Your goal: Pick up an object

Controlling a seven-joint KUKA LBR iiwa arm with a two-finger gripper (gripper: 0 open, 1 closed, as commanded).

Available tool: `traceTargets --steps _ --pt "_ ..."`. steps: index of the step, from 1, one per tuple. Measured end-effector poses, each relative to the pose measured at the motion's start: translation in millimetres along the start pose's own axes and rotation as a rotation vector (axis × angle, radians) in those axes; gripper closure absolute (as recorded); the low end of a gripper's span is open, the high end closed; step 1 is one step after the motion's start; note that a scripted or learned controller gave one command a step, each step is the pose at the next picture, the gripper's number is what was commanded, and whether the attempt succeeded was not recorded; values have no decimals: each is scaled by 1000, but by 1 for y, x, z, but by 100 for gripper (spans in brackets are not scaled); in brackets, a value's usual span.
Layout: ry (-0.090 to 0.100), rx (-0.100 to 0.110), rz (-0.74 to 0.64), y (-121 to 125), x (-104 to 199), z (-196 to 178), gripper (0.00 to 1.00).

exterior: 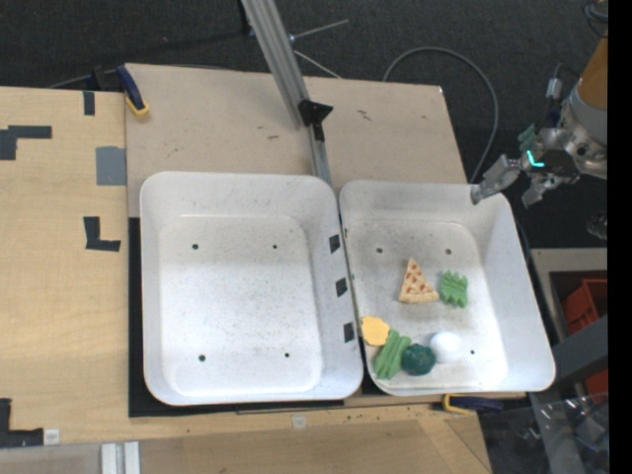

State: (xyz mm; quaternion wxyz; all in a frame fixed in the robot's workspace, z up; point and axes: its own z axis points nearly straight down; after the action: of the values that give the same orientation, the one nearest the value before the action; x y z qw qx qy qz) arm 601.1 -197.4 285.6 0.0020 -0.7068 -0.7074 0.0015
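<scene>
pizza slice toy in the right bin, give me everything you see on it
The pizza slice is a small triangular toy, tan-orange with darker red spots, likely plastic or foam. It lies flat on the right bin's floor, near the middle, tip pointing to the far side. A leafy green piece sits just right of it, close or barely touching. Nothing holds it; the gripper is off at the bin's far right corner.

Matt white plastic bins [237, 191]; pale wood bench [59, 294].

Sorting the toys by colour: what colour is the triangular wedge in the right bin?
Orange-tan with dark red spots, like pizza, in the camera view.
</scene>
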Motion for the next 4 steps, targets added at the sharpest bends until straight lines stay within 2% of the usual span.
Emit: traceTargets --steps 1,3,4 --pt "-2 -4 -1 1 0 -2 0" --pt "0 3 0 -5 -1 125 0" --pt "0 2 -2 3 2 183 0"
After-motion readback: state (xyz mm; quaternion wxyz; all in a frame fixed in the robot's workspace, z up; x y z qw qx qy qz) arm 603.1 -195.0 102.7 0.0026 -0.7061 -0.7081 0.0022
